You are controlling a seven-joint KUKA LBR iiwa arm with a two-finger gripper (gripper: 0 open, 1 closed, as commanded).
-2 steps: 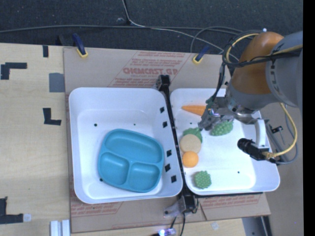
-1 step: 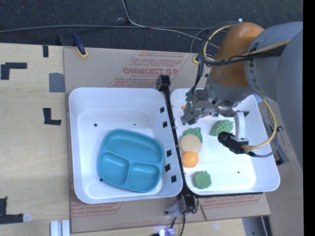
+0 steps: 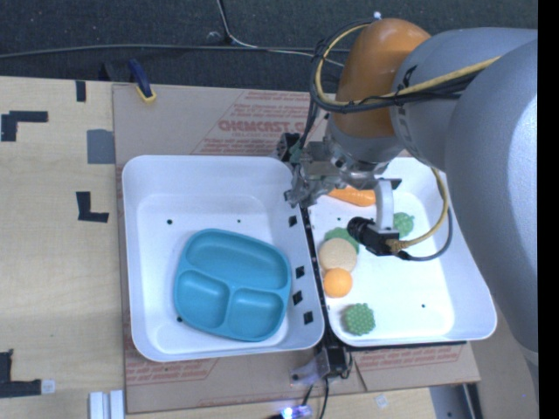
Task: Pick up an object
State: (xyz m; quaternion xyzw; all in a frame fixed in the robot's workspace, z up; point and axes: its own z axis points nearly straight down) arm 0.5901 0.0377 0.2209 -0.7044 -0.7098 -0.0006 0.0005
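Gripper (image 3: 307, 190) low at upper-centre by bin wall (image 3: 306, 234), prob. lining up on carrot (image 3: 354, 196) nearby; open/closed state can't tell, wrist blocks it.

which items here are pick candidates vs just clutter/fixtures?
Pick candidates, all in the right bin:
carrot
beige ball
orange ball
green broccoli piece
second green piece, partly hidden by the arm

Not part of the pick:
blue divided tray in the left bin
cardboard sheet
black cable

A tray (image 3: 232, 285) lies in the left bin (image 3: 144, 195); food pieces (image 3: 338, 269) in the right bin (image 3: 454, 308).
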